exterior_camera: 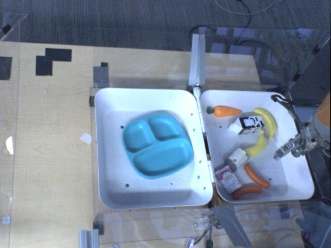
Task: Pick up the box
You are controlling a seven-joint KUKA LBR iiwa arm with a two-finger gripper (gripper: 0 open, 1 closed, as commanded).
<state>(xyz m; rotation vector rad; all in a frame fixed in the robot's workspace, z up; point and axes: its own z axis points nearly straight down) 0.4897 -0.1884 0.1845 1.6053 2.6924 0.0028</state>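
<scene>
Gripper point(289, 150) over right bin's point(305, 187) edge, finger state unclear, wooden bench point(51, 138), grey carpet point(103, 9) beyond.

arm point(321, 123) cut off by the right edge, orange band partly out of frame. gripper point(288, 150) blurred; finger state not discernible. print on small black-and-white item point(251, 122) too small to read. packet point(228, 179) label illegible. lower sausage point(247, 191) partly overlapped by upper sausage point(257, 175).

Lab: bench point(46, 138), bins point(103, 138), cables point(243, 6)
</scene>
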